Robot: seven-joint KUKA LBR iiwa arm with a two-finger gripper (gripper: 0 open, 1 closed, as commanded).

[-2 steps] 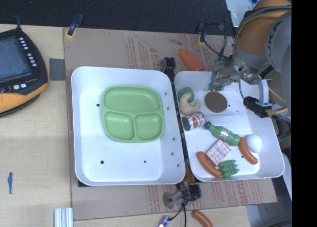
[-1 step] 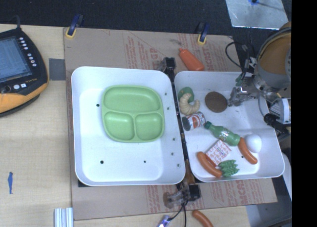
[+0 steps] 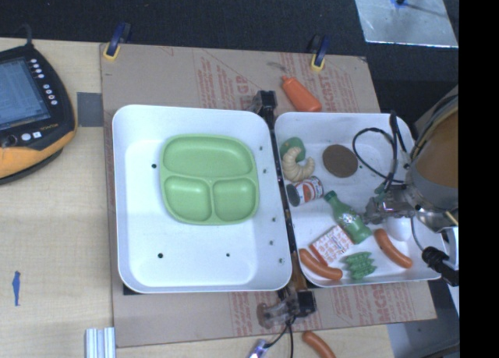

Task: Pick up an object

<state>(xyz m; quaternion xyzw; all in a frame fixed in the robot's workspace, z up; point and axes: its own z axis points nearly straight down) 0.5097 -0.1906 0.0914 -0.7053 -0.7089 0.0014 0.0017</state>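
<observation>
The right bin (image 3: 308,126) holds several small items: a green bottle (image 3: 345,217), a brown disc (image 3: 340,160), a beige croissant (image 3: 299,167), a small green piece (image 3: 292,147), a red and white can (image 3: 307,191), a red and white packet (image 3: 332,242), a hot dog (image 3: 320,266), a green vegetable (image 3: 359,264) and an orange sausage (image 3: 392,248). My gripper (image 3: 381,207) hangs low over the right side of this bin, just right of the bottle's base and above the sausage. Black cable loops above it.
The left bin (image 3: 136,216) bears a green divided plate (image 3: 210,178). An orange carrot (image 3: 300,95) lies behind the bins on the cardboard, and another sausage (image 3: 320,343) lies in front. A teach pendant (image 3: 27,111) rests at far left.
</observation>
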